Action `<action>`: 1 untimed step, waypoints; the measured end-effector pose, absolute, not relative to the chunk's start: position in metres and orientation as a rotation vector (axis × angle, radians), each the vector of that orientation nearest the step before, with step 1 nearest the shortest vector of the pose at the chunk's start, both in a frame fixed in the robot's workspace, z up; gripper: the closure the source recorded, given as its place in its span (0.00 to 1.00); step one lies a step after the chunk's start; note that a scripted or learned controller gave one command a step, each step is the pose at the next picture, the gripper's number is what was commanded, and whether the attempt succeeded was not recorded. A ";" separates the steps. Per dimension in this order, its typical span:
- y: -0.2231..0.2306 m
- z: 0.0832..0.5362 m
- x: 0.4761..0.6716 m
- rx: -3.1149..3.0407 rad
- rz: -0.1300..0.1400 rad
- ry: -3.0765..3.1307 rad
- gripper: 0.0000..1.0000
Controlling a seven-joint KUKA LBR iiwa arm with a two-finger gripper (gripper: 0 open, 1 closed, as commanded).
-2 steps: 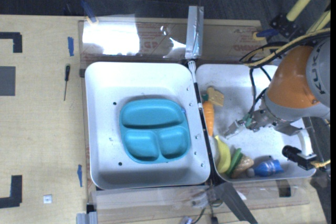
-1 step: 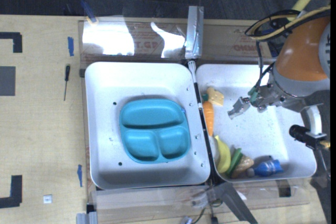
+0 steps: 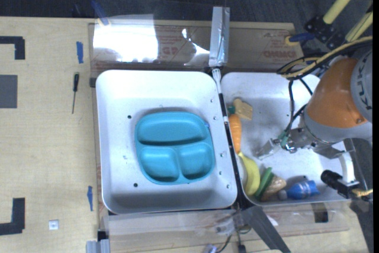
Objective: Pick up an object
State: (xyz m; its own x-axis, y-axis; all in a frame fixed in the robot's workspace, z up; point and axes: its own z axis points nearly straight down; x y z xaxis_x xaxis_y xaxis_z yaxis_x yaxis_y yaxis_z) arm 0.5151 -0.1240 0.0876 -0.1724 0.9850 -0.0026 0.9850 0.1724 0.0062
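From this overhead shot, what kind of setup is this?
Most likely a robot grasping test bench in a lab. Two white bins sit side by side: the left bin holds a blue divided tray, the right bin holds toy food like a banana and carrot, with the arm's gripper over it.

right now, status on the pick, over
Gripper low over right bin, nothing seen held. Carrot, banana, blue bottle lying along bin's left and near edges. Path clear.

One fixed overhead camera, slanted down on both white bins (image 3: pixel 112 127), arm (image 3: pixel 337 101) entering from right.
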 end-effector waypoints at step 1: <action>-0.100 0.096 0.544 1.667 0.003 2.658 0.00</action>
